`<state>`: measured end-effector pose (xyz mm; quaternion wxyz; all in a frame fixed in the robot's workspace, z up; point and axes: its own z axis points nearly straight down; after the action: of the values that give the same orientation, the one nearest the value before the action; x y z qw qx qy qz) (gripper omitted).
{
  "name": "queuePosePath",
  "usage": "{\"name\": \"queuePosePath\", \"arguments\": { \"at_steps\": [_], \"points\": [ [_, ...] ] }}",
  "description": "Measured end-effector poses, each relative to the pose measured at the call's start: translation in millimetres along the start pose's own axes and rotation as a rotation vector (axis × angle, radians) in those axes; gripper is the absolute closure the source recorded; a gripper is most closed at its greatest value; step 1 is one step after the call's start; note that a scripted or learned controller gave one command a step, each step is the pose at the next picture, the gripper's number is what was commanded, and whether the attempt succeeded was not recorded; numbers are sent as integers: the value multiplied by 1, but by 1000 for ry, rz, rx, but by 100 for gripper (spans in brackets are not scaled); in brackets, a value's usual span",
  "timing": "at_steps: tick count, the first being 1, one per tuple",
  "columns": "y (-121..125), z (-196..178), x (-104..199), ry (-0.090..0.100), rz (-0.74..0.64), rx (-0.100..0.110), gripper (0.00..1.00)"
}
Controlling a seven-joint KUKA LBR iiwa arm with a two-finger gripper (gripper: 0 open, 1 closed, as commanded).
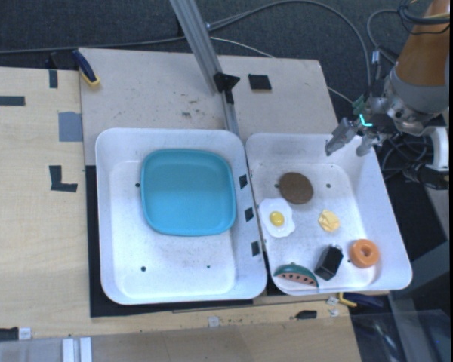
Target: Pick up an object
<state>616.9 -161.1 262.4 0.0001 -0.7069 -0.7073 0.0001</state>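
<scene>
The two-finger hand [350,142] is seen with fingers apart and nothing between them, poised over the right white bin's [385,225] far edge; the nearest candidate, a flat brown round disc [295,188], lies below, well placed for a descent.

The grey arm [426,44] comes in from the right side. Its gripper [351,140] hangs over the right bin's far right corner, jaws spread apart with nothing between them.

Setting: robotics lab | Evidence: taped plywood counter [30,202] left of tool [350,137]; loose cables [302,10] behind it; aluminium camera post [200,40]; toy food in white bin [385,225] below tool
</scene>
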Motion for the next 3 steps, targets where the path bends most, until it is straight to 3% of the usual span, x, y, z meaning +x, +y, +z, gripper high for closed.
{"name": "queuePosePath", "arguments": {
  "at_steps": [1, 3],
  "points": [
    [0, 0, 0, 0, 0, 0, 0],
    [4, 93, 0, 1, 0, 4, 0]
  ]
}}
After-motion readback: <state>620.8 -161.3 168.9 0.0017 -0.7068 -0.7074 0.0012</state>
